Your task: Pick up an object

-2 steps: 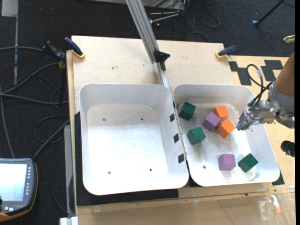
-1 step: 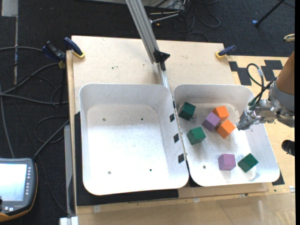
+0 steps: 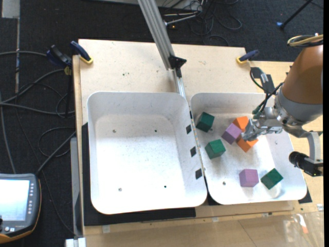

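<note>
Hovering over the right bin (image 3: 295, 189), my hand (image 3: 250, 133) sits on the orange block (image 3: 243, 133) beside a purple cube (image 3: 232, 133); its grip I cannot tell. Crowding could nudge the neighbour and spoil the grasp.

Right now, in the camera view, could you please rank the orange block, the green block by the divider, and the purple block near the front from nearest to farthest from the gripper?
1. Orange block, right at the gripper.
2. Green block by the divider, to its left.
3. Front purple block, below, near the front.
</note>
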`<act>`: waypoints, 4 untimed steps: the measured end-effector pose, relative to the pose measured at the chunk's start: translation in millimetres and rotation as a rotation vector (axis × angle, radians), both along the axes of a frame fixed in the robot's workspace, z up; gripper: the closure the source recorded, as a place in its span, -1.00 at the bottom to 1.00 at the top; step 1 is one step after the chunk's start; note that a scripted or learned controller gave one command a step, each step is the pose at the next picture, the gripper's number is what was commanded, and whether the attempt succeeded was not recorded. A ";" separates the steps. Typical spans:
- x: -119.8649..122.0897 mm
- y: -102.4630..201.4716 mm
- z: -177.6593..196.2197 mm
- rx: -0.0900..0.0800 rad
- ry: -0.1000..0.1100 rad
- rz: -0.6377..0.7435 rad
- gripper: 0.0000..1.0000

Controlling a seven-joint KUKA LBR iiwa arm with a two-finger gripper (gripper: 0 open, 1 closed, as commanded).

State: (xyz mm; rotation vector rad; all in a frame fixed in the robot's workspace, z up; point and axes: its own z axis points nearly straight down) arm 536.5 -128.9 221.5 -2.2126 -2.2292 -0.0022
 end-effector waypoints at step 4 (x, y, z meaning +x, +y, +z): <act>52.7 206.0 -17.9 0.000 -0.001 0.000 1.00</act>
